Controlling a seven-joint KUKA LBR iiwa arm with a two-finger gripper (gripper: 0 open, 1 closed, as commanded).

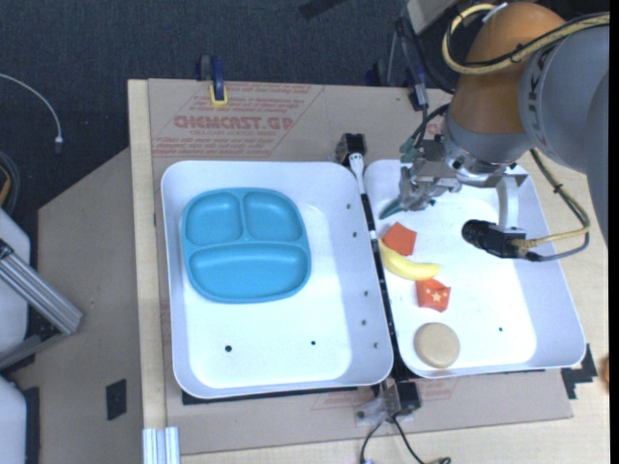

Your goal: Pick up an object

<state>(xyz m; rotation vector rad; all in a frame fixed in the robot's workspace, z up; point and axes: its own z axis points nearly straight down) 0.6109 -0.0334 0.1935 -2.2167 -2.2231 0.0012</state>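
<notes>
My gripper (pixel 416 196) hangs over the far left part of the right bin (pixel 503 303), close to the bin's left wall. A thin teal sliver (pixel 390 208) shows just left of the gripper's tip; whether it is held I cannot tell. Just below the gripper lies an orange-red block (pixel 399 238). A yellow banana (pixel 408 265) lies in front of that block. Nearer the front sit a small red block (pixel 434 296) and a tan round disc (pixel 436 343).
The left bin (pixel 290 356) holds a blue divided plate (pixel 247 245) in its far half. The two bins meet at a black-clipped seam (pixel 372 249). The arm's grey and orange body (pixel 503 75) looms over the far right of the bench.
</notes>
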